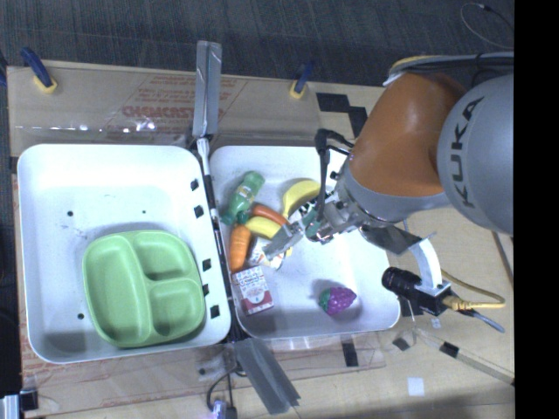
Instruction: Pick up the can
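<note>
Tool (288,238) in right bin (367,321), by carrot (239,246); jaw gap unclear.

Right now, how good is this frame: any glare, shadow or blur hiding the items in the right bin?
Camera view: even, soft lighting; the left bin looks slightly washed out around the green tray. The arm shades the right bin's upper right side. The items are somewhat soft; the can and gripper lack fine detail, and the can's label is unreadable.
</note>
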Action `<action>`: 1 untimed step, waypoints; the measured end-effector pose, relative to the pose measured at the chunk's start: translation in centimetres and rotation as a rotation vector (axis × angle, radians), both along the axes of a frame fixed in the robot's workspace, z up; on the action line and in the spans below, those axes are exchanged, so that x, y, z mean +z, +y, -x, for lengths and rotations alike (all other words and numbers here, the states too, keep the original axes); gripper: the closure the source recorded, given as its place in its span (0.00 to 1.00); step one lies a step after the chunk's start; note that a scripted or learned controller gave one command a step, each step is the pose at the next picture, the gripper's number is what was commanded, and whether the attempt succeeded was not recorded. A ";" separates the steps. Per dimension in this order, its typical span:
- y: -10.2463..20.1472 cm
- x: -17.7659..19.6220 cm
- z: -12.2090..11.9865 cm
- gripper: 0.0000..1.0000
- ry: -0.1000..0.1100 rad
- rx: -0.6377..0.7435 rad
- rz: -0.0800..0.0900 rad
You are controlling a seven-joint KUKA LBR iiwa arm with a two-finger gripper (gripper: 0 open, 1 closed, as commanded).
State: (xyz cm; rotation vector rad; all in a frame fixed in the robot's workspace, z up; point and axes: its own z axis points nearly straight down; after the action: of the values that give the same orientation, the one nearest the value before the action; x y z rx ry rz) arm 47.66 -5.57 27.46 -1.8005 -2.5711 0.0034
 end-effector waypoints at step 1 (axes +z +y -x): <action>0.0 1.0 -0.1 1.00 0.002 0.006 0.000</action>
State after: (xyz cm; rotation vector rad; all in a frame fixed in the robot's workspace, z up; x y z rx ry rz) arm 47.72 -5.53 28.44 -1.7925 -2.5755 0.0053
